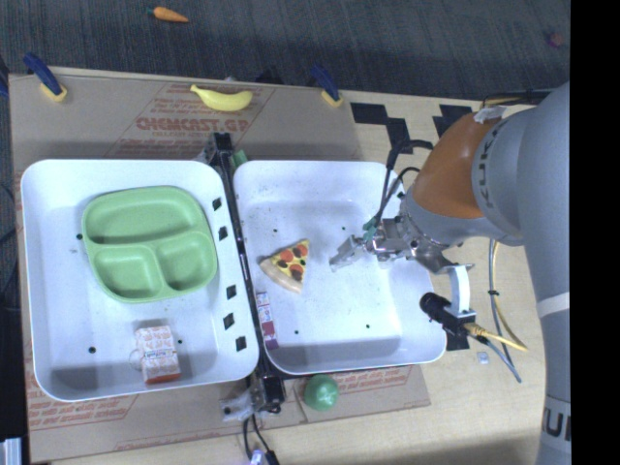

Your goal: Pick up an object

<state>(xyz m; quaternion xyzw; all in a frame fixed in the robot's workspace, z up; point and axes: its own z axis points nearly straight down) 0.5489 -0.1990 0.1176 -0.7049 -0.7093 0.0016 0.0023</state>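
In the right white bin [320, 352] our nearest candidate is the small toy pizza slice with an orange crust and red toppings [288, 264], lying flat on the bin floor near the divider between the two bins. Our hand [351, 250] hangs just to the right of it, apart from it and holding nothing; at this size we cannot tell how wide it is set.

To do this step well, we judge we should bring the hand over the middle of the slice, turn the wrist so the grip crosses the wedge's narrower width, and come down until we nearly meet the bin floor, since the slice is thin and flat. Closing too high would likely slip over it.

The green divided tray [147, 240] and the small printed packet [156, 352] sit in the left bin, well apart.
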